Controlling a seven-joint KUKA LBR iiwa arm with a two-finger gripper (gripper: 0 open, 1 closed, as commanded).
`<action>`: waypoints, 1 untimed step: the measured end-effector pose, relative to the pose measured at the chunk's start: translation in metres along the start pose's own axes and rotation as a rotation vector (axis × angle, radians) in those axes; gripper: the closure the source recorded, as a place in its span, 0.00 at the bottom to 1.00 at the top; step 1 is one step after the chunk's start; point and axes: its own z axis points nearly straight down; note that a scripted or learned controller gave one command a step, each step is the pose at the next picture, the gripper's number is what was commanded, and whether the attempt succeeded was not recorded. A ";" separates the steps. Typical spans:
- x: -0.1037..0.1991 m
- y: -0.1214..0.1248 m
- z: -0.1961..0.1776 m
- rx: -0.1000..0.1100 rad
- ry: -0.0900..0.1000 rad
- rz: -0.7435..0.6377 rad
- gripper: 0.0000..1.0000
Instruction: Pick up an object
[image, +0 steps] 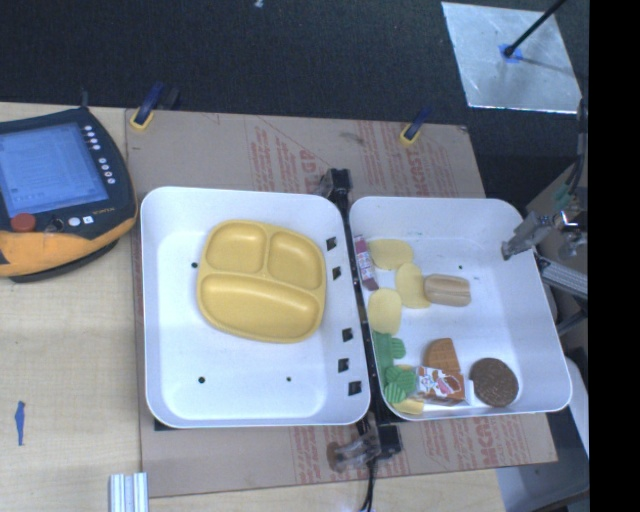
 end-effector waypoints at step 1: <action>0.060 0.032 0.116 0.005 0.003 -0.007 0.00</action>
